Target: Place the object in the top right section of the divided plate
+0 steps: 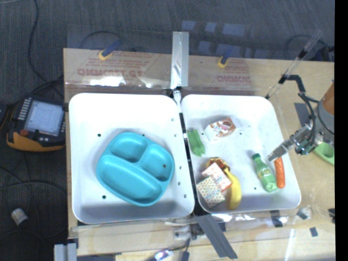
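We see two white bins side by side on the surface (109, 69). The left bin (81, 200) carries the blue divided plate (136, 167), tilted so its long section lies toward 5 o'clock and its two smaller sections toward 11 and 1 o'clock.

The right bin (255, 107) holds all the loose things. A white snack packet (221, 128) lies near its middle top; a green pod-like piece (195, 142) lies against the bin's left wall. Toward 6 o'clock a cluster sits packed together: a small printed box (215, 177), a patterned packet (209, 191) touching it, and a banana (234, 190) curving along their right side. At 3 o'clock a green bottle (264, 174) lies just beside an orange carrot (279, 173).

The gripper (276, 155) reaches in over the right bin's right rim, its tip above the carrot and bottle. We cannot tell how its jaws stand, nor whether they hold anything. A handheld pendant (35, 124) rests at 9 o'clock, off the surface.
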You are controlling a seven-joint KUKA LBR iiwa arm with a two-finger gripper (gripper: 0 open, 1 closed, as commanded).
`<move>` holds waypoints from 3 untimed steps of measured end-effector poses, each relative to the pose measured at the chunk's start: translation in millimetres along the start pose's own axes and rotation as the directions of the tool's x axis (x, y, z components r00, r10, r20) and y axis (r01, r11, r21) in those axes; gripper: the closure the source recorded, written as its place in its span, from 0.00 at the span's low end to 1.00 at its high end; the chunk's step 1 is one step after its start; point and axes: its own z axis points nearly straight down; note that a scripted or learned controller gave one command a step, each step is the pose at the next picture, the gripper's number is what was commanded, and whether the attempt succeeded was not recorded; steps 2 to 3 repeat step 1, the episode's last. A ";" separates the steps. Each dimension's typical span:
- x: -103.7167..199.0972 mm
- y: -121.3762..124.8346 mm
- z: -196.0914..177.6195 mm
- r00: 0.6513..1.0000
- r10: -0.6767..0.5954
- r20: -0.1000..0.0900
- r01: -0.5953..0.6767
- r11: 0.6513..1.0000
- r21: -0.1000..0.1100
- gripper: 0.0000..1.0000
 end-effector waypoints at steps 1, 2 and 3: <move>-50.8 19.9 -179.9 0.998 -0.064 0.004 0.064 0.998 -0.002 1.00; -50.8 19.9 -179.9 0.998 -0.064 0.004 0.064 0.998 -0.002 1.00; -50.8 19.9 -179.9 0.998 -0.064 0.004 0.064 0.998 -0.002 1.00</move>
